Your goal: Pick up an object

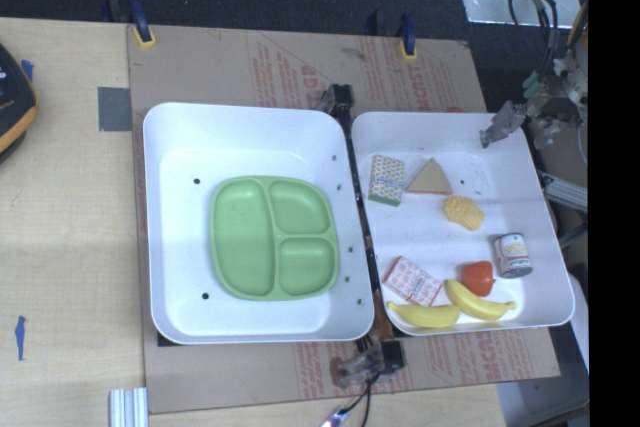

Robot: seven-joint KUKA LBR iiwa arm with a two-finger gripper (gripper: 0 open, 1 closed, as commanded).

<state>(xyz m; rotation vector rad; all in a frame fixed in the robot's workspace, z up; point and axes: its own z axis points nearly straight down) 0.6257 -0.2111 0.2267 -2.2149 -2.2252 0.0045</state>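
Right bin (455,127): pincer (497,129), finger state indiscernible, at upper right rim; nearest candidate, tan wedge (430,178), lies just leftward and below, long axis roughly across the bin.

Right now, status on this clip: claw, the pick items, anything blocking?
Claw over right bin's far corner, nothing between its fingers. Banana, tomato, can untouched along near edge. Nothing blocking.

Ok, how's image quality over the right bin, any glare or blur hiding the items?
Camera view: lighting is even and soft, with no harsh glare on the right bin; the banana and can read clearly, but the gripper at the bin's far corner is slightly blurred.
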